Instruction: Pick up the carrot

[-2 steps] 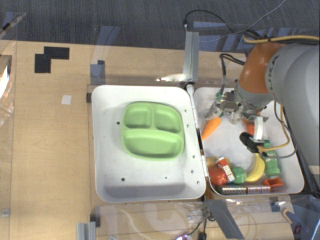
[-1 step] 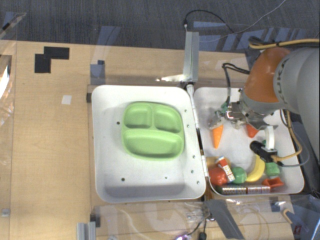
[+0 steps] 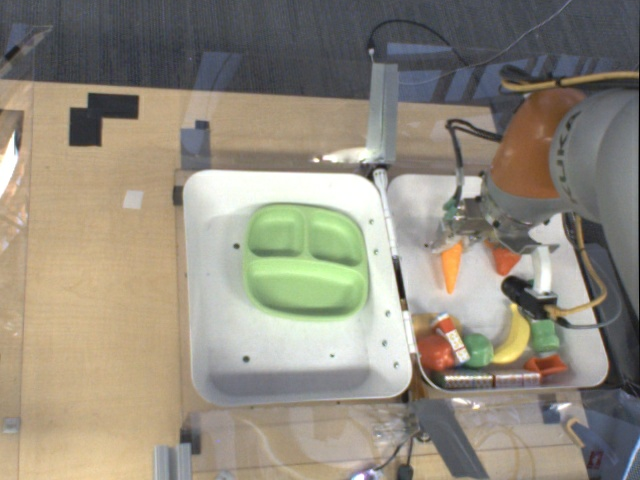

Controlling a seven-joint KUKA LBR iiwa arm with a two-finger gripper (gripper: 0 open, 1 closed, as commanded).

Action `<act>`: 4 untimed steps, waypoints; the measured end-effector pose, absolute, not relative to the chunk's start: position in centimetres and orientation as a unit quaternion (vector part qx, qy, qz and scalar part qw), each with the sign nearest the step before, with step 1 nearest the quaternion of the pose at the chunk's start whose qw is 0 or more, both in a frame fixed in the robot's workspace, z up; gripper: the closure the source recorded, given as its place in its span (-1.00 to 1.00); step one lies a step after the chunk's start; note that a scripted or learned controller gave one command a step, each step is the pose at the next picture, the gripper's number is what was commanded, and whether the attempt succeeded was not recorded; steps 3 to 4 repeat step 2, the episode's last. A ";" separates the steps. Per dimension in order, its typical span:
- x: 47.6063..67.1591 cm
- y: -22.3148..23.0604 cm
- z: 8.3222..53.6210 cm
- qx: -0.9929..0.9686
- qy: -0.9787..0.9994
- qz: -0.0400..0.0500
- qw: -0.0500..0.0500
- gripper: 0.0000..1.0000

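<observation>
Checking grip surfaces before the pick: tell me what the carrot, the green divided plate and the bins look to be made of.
Carrot: likely moulded plastic toy, with uniform orange colour and smooth matte skin.
Green divided plate: probably plastic, with even colour, rounded moulded compartments and a soft sheen.
Left bin and right bin: seemingly smooth white plastic with rounded corners; painted metal can't be ruled out.

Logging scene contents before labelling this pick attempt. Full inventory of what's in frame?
bins: 2, white, side by side on the bench
divided plate: 1, green, middle of the left bin
carrot: 1, orange, upper middle of the right bin, under the wrist
orange piece: 1, orange-red, right of the carrot, partly hidden
banana: 1, yellow, lower right bin
toy pile: several, red, green and mixed, near wall of the right bin
green block: 1, green, right of the banana
bench: 1, tan
arm: 1, grey with an orange band, over the right bin
gripper: 1, dark, just above the carrot
</observation>
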State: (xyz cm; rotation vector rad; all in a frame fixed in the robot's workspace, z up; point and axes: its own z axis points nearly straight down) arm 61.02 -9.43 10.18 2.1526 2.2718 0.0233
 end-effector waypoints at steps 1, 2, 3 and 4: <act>57.2 -8.0 18.6 0.572 0.820 0.002 0.003 1.00; 57.1 -6.2 18.6 0.657 0.754 0.002 0.002 1.00; 57.1 -6.2 18.6 0.657 0.754 0.002 0.002 1.00; 57.1 -6.2 18.6 0.657 0.754 0.002 0.002 1.00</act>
